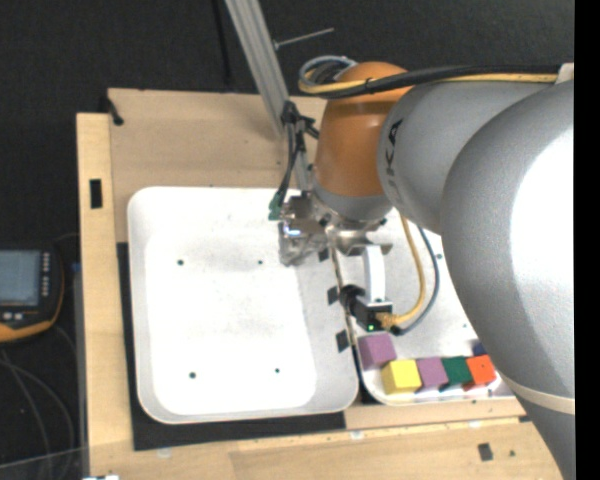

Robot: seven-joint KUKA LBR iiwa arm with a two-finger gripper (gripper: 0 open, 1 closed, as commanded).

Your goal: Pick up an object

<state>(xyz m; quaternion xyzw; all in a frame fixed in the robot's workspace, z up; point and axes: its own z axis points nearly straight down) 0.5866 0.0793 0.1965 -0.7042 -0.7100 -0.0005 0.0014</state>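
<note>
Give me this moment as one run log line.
gripper: over the bins' shared edge | right bin: row of blocks along near wall, purple, yellow, purple, green, orange | pick: not yet done

The arm (pixel 520 248) hides most of the right bin (pixel 420 398) and part of the orange block (pixel 483 370)

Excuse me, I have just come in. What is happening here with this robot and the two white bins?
A grey arm reaches in from the right to pick up an object. Its claw hangs above the border between the left bin and the right bin. Nothing shows it holding anything. The coloured blocks lie together in the near corner of the right bin, apart from the claw.
</note>
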